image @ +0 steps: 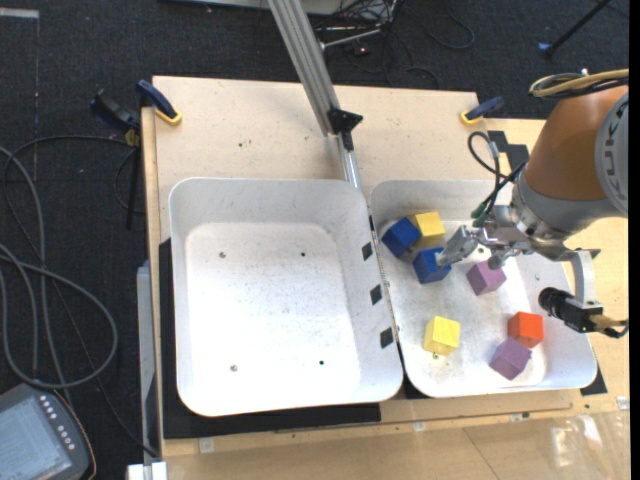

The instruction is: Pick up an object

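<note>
Reaching in from the right over the right bin (pixel 575 373), with the jaws (pixel 478 251) low among the blocks; whether spread or clenched, cannot tell, since the wrist hides them. Sitting just left of the jaws, possibly touching: a blue cube (pixel 430 265). Lying beyond that cube: another blue cube (pixel 400 236) and a yellow cube (pixel 429 226). Resting just right of the jaws: a purple cube (pixel 486 278). Lying nearer the front rim: a yellow block (pixel 442 335), an orange cube (pixel 526 327), a purple block (pixel 511 358).
</note>
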